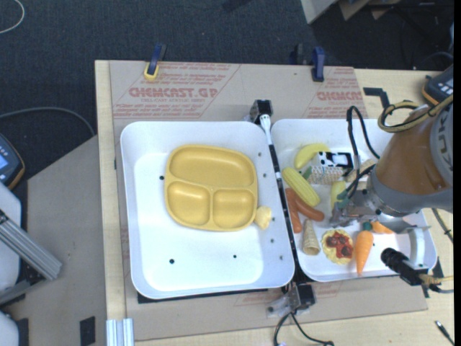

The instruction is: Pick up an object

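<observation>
Lighting: bright, even, overhead. White bins [144, 265] near overexposed at frame centre; shadows soft and short. Focus: mildly soft throughout. Floor, upper left: dim.

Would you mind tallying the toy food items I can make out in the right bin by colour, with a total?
Yellow: 2, the banana and the corn cob
Orange: 1, the carrot
Red-orange: 1, the hot dog
Tan: 1, the ice-cream cone
Black and white: 1, the cow-patterned piece
Mixed red and yellow: 1, the pizza slice
Total: 7
</observation>
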`<state>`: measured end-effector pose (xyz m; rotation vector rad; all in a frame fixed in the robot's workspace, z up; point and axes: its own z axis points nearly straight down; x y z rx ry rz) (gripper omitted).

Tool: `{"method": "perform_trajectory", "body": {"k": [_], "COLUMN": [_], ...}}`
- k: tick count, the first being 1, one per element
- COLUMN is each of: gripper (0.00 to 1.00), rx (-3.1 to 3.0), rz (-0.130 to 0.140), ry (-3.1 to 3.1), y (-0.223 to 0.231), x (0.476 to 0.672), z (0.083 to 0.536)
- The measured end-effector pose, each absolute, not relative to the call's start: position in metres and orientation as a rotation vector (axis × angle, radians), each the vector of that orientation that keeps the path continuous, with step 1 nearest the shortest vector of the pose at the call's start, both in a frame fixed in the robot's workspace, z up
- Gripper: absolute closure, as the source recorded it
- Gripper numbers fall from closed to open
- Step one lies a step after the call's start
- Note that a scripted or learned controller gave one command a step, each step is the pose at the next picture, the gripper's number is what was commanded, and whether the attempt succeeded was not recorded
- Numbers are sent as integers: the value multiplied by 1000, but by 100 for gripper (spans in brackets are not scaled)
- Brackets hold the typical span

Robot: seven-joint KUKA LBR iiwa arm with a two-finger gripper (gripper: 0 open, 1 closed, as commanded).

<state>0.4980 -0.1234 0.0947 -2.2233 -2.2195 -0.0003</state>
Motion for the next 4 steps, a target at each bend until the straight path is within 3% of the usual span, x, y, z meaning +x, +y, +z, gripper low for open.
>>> {"method": "perform_trajectory", "body": {"k": [3, 4], "gripper": [100, 100], "rx": [-2223, -2219], "rz": [-3, -5], "ry": [-2226, -2230], "y": [-129, -100], "x": [512, 559], "z": [226, 223]}}
